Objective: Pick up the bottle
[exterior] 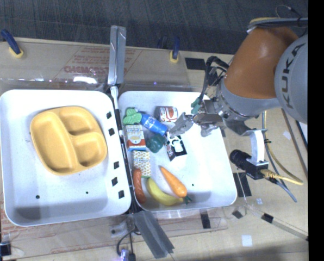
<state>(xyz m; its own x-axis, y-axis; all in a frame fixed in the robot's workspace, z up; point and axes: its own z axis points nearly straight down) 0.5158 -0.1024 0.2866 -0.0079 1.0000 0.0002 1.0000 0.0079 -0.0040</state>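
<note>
The grey and orange arm (pixel 265 64) is cut off at the right edge; the small printed can's (pixel 167 113) label is too blurred to be read.

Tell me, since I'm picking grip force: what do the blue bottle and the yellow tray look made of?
The blue bottle looks like glossy translucent plastic, going by its sheen; too small to be sure. The yellow tray looks like matte moulded plastic: smooth rounded compartments, soft highlights.

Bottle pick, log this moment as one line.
bottle lying in right bin | gripper just beside it | not lifted
</note>
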